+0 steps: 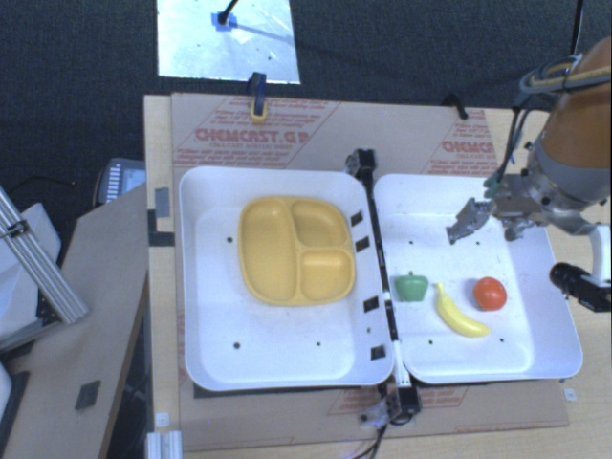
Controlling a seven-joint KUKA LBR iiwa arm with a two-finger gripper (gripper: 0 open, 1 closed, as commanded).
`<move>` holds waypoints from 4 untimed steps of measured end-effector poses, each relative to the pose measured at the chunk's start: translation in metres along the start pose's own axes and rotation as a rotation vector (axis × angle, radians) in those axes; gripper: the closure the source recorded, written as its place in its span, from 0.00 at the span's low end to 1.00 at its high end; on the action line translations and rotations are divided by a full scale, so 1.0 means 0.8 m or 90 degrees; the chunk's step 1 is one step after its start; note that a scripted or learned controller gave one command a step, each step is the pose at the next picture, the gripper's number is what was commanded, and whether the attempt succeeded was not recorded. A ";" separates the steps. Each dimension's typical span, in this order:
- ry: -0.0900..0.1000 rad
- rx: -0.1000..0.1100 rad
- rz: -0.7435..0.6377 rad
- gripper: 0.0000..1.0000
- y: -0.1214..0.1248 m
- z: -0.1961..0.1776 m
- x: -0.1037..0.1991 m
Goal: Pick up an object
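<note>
A grey robot arm (574,151) with an orange band above its wrist reaches in from the right over a table (287,122) covered by a tan printed board, on which two shallow white plastic bins sit side by side, touching along a dark centre seam. The arm's metal claw (469,223) hangs above the far half of the right bin (555,352), its tip pointing toward the seam; how wide the claw stands cannot be told from this angle, and nothing is seen gripped in it.

Three small toy foods lie in the near half of the right bin, apart from the claw. A green toy pepper (411,287) rests near the bin's left edge, close to the seam. A yellow toy banana (459,314) lies just beside it on the right, slanting toward the near edge. A round red-orange toy tomato (490,294) sits near the banana's far end, toward the bin's right edge.

The left bin (210,352) carries a yellow plastic divided plate (295,251) with three compartments, set roughly at the bin's centre, slightly toward the far edge.

A yellow clamp (258,98) grips the table's far edge. Beyond that edge, a shiny square metal sheet (228,27) lies on the dark floor covering.
</note>
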State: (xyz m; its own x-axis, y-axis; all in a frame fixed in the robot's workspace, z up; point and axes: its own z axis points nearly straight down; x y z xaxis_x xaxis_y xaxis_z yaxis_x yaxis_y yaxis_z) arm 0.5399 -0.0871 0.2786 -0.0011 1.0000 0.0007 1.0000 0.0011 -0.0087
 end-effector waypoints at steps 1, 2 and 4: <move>-0.001 -0.007 -0.001 0.00 0.002 -0.006 0.000; 0.000 -0.005 0.000 0.00 -0.005 0.052 0.007; 0.000 -0.003 0.000 0.00 -0.001 0.180 0.020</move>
State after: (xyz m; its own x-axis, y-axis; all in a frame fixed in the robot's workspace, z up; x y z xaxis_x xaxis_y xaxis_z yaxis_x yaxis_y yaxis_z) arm 0.5374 -0.0708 0.1344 -0.0006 1.0000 0.0008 1.0000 0.0006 -0.0041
